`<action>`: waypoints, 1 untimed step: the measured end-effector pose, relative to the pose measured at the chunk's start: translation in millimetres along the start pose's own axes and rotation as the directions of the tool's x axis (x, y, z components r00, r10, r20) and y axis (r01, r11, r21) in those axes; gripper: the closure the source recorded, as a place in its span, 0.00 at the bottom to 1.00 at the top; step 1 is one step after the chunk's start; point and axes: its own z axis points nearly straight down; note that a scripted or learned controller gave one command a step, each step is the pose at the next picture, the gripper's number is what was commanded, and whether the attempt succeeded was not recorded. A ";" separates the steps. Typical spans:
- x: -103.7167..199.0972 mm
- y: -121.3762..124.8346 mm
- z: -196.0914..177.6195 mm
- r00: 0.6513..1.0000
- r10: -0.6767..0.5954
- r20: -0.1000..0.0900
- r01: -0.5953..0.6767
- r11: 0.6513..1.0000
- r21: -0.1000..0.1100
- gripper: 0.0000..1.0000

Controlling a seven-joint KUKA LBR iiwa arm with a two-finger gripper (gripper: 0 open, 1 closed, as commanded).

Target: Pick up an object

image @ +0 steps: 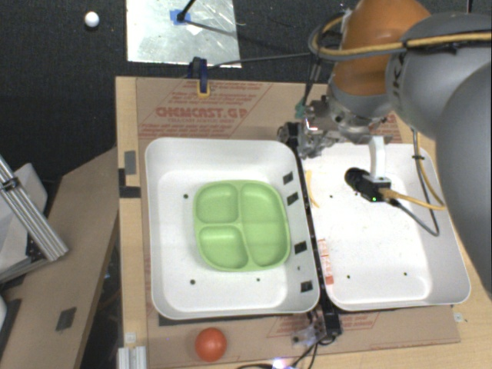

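Green plate (240, 225) lies flat in the bin (165, 206) down-left of the gripper (307, 133), whose opening I cannot tell. Poised near that bin's wall, the gripper may clip it, or slip off the plate's low rim.

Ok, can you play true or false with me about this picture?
The green plate lies in the left-hand bin. True.
The plate has two sections. False: it has four.
The orange ball sits in a bin. False: it rests on the bench, outside both bins.
The gripper touches the plate. False: it is by the bins' far end, apart from the plate.
The arm has an orange band. True.
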 end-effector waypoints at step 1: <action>51.7 9.6 13.4 1.000 0.000 0.000 0.000 1.000 0.000 1.00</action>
